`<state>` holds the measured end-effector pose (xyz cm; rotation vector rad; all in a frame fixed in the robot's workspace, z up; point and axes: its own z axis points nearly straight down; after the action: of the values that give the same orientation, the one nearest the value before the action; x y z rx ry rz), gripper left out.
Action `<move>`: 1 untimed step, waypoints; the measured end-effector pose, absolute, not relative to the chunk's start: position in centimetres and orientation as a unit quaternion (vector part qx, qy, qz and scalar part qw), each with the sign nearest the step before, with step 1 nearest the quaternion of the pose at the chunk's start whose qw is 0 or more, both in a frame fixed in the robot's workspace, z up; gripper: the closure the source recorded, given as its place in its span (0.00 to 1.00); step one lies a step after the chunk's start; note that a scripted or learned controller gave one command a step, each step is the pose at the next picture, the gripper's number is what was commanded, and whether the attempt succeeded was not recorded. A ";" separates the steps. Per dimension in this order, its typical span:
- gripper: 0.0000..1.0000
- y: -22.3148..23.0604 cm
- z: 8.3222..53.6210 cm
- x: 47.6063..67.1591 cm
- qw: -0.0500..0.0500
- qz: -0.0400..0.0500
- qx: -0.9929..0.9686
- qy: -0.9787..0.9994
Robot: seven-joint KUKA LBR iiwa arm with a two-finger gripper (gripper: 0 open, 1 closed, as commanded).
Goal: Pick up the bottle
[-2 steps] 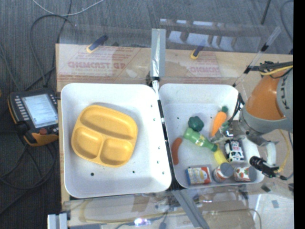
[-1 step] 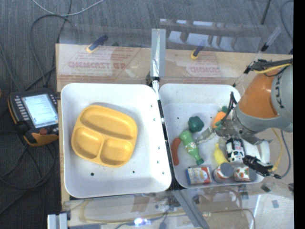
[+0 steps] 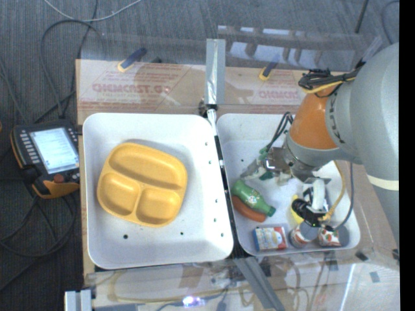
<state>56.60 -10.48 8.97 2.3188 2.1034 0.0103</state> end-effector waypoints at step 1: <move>0.00 -9.6 9.0 53.1 0.006 0.005 0.793 0.609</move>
<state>53.12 -9.65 9.00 2.4833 1.9048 0.0158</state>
